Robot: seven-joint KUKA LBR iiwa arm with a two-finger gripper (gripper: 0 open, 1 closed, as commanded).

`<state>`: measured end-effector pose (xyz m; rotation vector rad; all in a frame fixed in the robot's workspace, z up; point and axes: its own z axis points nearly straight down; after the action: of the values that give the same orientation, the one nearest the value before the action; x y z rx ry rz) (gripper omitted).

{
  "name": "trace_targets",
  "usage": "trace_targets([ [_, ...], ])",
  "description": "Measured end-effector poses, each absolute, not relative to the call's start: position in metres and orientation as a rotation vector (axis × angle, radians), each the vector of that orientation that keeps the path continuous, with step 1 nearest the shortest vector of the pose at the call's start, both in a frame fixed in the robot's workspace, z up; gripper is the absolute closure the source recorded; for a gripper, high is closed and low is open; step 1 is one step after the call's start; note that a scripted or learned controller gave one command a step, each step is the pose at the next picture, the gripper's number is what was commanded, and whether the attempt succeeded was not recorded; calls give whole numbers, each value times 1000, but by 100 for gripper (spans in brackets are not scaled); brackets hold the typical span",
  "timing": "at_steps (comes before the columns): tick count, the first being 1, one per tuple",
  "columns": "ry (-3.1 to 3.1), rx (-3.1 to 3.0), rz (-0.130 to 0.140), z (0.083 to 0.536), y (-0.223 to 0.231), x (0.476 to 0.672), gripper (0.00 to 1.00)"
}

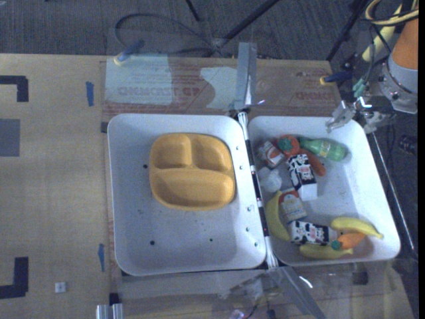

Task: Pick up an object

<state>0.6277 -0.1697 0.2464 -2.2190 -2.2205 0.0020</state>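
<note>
Hovering over the far right corner of the right-hand shallow white bin [372, 185], the small metal two-finger tool [346, 115] hangs from the grey arm with its orange band [406, 52]; its thin fingers look slightly apart with nothing between them, though they are small and blurred.

Nearest the tool, inside that bin, a green plastic bottle [325, 149] lies on its side along the far wall. Just beyond it from the tool are an orange toy carrot [289, 143] and a small red-and-white carton [271, 155], packed close together. A black-and-white cow-print milk carton [302, 173] lies near the bin's middle, a clear crumpled piece [269, 178] beside it. Toward the near wall sit a small jar with a grey label [292, 208], resting against a long yellow banana [274, 218], a second cow-print carton [309, 232], and a yellow banana [356, 226] in the near right corner.

The bin's right half, between the bottle and the corner banana, is bare white floor, the widest open room. The left-hand shallow white bin [126, 231] holds a yellow divided plastic tray [192, 171], with bare floor around it. Both bins sit on the wooden desk [53, 178].
</note>
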Motion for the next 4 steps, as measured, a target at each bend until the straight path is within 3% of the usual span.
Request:
trace_targets([
  [1, -2297, -2172, -14, 117, -154, 653, 0],
  [2, -2220, -2234, -3, 125, -121, 668, 0],
  [3, -2003, -2433, -20, 91, -113, 605, 0],
  [4, -2009, -2449, -38, 108, -117, 611, 100],
])
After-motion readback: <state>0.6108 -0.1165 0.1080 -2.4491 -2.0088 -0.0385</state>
